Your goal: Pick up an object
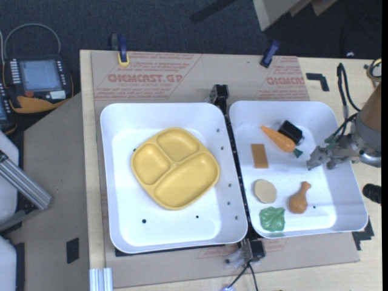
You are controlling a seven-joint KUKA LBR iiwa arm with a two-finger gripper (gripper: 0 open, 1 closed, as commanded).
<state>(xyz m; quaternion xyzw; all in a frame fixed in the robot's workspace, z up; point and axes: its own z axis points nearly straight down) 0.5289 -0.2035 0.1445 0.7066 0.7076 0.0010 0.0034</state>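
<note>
Camera view, looking down at a slant. The arm reaches in from the right, and its gripper (pixel 320 158) hangs over the right bin (pixel 345 217) with nothing visible between the jaws; whether they stand wide or narrow cannot be told at this size.

Risk, as a judgement: the candidate objects lie close together, so a descent could nudge the carrot (pixel 278 138) against the black block (pixel 290 130) that touches it, or close on the bin wall near the right rim. The flat pieces offer little height to grip and could slip out.

Containers: the right bin holds the carrot and black block near its top, a tan rectangular slab (pixel 260 156) just left of them, a pale round disc (pixel 265 191) below it, a green leafy piece (pixel 272 219) near the front wall, and a brown drumstick (pixel 299 198) below the gripper. The left bin (pixel 121 223) holds a yellow divided plate (pixel 175 168), its three compartments bare. Both bins sit on the tabletop (pixel 97 102).
</note>
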